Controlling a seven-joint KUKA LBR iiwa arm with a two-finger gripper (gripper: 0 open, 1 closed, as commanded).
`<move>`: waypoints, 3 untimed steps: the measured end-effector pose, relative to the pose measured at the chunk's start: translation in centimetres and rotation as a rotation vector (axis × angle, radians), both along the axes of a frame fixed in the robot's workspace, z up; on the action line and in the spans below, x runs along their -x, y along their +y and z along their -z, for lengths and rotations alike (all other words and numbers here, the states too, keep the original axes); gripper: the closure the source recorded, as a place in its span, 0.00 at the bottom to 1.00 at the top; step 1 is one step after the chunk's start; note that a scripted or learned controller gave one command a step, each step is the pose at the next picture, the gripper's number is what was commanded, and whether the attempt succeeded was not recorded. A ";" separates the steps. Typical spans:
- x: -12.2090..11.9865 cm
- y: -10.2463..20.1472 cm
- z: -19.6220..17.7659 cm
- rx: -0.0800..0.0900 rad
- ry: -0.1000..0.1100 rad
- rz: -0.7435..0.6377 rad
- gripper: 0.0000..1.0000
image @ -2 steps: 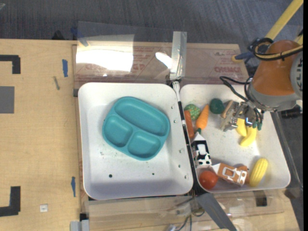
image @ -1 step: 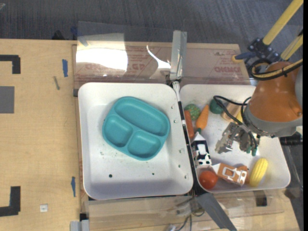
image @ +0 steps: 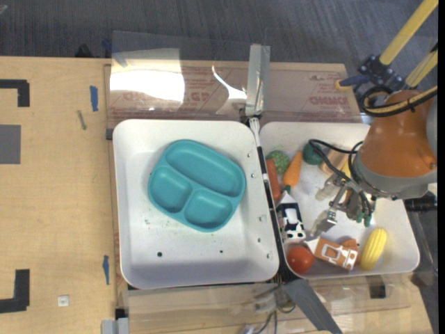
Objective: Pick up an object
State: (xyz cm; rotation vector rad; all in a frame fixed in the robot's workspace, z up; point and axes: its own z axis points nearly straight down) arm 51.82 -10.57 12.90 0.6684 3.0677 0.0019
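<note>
Hovering low in the right bin point(image: 407, 259), gripper point(image: 339, 211) with fingers spread and nothing between them, probably lining up a grab. Just below: toy truck point(image: 336, 252), tomato point(image: 300, 258), corn cob point(image: 374, 248). Teal plate point(image: 197, 184) alone in the left bin point(image: 139, 256).

Robotics test lab, bin-picking station.
A plywood surface point(image: 49, 207) carries two white bins point(image: 188, 270), black tape markers point(image: 17, 92) and blue tape tabs point(image: 94, 97); clear panels edge the bins, toy food point(image: 300, 258) serves as test items, and grey carpet point(image: 208, 12) lies beyond.
</note>
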 end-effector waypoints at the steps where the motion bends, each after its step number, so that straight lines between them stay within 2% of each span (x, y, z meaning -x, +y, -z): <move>1: -7.0 0.7 -0.2 0.001 -0.004 0.158 0.00; 2: -8.2 -0.1 4.0 0.000 -0.007 0.254 0.00; 3: -8.6 1.0 4.0 0.003 -0.010 0.314 0.00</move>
